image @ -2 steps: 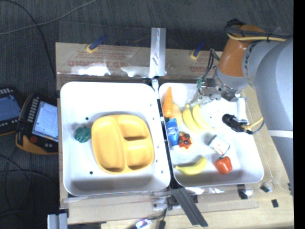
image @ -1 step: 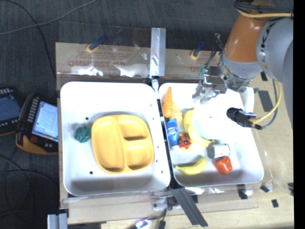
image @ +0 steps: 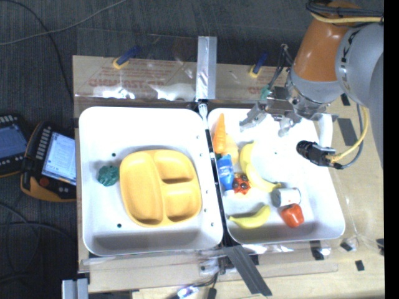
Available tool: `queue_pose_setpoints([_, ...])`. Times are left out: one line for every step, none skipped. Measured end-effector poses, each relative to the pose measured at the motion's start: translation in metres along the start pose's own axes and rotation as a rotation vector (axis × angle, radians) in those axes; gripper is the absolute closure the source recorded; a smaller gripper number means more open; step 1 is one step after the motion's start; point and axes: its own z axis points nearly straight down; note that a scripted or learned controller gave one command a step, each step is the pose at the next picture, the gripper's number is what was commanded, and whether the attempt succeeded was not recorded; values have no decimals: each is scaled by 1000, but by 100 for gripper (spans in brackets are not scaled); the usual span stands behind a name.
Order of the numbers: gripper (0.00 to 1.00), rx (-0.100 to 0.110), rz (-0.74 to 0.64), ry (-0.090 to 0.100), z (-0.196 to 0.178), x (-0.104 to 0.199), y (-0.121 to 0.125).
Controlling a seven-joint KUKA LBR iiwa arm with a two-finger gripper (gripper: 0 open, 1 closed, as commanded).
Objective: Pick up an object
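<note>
Open and holding nothing, the claw [image: 269,121] hangs at the upper right of the frame, over the right bin [image: 330,220], above the bananas [image: 248,161].

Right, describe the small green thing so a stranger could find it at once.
Start at the left white bin, which holds a big yellow divided plastic tray. Just left of that tray, on the bin floor, sits the small dark green lumpy object, the one green thing there.
</note>
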Motion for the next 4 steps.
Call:
queue_pose_setpoints([0, -8, -15, -3, 128, -22, 20])
queue_pose_setpoints([0, -21, -45, -6, 143, -24, 1])
queue_pose_setpoints([100, -16, -47, -2, 136, -22, 0])
queue_pose_setpoints([100, -1, 26, -2, 15, 12, -1])
